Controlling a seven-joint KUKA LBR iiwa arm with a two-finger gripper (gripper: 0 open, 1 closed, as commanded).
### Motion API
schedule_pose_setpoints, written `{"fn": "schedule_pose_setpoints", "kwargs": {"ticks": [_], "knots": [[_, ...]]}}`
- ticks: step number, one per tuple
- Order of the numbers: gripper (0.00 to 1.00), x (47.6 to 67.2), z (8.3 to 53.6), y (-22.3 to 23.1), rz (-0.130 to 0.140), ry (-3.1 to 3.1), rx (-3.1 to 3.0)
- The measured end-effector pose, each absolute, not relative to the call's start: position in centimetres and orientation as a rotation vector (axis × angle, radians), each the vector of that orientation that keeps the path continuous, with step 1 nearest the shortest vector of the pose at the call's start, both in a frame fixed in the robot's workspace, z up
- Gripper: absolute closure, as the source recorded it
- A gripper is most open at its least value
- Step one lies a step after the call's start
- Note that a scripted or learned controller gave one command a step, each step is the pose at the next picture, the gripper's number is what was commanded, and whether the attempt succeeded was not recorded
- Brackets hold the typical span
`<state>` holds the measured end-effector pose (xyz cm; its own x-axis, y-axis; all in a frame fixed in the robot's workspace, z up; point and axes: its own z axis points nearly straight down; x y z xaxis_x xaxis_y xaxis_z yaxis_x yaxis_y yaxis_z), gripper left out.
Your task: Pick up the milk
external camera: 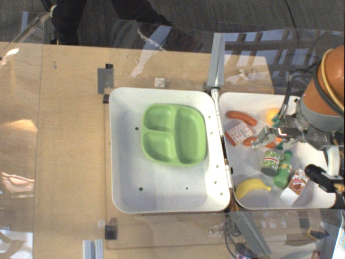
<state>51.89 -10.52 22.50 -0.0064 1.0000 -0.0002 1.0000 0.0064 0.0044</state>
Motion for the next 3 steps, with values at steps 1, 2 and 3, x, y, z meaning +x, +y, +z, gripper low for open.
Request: {"fn": "schedule_pose_setpoints", "kwargs": {"ticks": [1,2,3], "knots": [[0.0,54.6,9.7,-13.6,0.014,2.173,2.251],[0.0,64.1,9.7,-13.2,0.005,2.35,2.079],[0.0,66.8,9.2,-10.3,-0.019,2.287,2.15]]}}
